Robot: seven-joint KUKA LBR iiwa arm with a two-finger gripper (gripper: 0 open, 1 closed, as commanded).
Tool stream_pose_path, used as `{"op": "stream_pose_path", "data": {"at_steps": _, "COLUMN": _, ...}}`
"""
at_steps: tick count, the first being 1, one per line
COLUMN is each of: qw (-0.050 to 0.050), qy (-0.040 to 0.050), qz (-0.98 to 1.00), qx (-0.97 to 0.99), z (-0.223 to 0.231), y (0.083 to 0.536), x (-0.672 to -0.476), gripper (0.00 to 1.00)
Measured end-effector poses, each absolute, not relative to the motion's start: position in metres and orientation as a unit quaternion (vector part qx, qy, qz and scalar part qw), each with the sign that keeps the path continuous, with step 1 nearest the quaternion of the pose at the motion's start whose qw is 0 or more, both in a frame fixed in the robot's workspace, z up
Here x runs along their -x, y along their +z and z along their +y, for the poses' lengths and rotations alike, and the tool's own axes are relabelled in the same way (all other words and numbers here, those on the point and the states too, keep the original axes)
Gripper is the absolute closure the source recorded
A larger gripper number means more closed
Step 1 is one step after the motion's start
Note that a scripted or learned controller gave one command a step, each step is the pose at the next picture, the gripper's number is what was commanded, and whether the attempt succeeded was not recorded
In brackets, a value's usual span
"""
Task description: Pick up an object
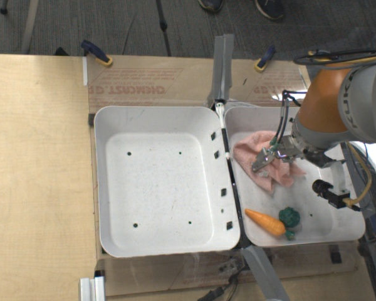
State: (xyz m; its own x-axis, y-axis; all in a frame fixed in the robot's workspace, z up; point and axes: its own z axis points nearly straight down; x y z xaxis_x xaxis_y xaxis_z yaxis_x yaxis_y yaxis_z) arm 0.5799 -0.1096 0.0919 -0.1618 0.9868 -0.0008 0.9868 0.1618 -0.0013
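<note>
Both bins, the left bin (160,179) and the right bin (319,227), are plain white, the left one dotted with a few small dark spots. A pale pink cloth (266,162) lies in the right bin, with an orange toy carrot (266,222) topped by dark green leaves (289,217). The arm (338,105) is grey with an orange band. The worktop (37,168) is light tan wood; brown cardboard (144,83) with faded red lettering lies along its far edge, where blue-and-yellow clamps (95,51) sit.

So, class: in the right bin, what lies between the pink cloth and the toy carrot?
Nothing: in the camera view, bare white bin floor separates the pink cloth from the toy carrot.
</note>
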Motion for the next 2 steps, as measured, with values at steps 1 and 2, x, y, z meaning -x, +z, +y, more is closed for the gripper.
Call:
{"op": "stream_pose_path", "data": {"at_steps": 1, "qw": 0.0, "qy": 0.0005, "qz": -0.78, "qx": 0.626, "z": -0.1051, "y": 0.0916, "x": -0.5272, "gripper": 0.0}}
{"op": "stream_pose_path", "data": {"at_steps": 2, "qw": 0.001, "qy": 0.0006, "qz": -0.778, "qx": 0.628, "z": -0.1063, "y": 0.1002, "x": -0.5275, "gripper": 1.0}}
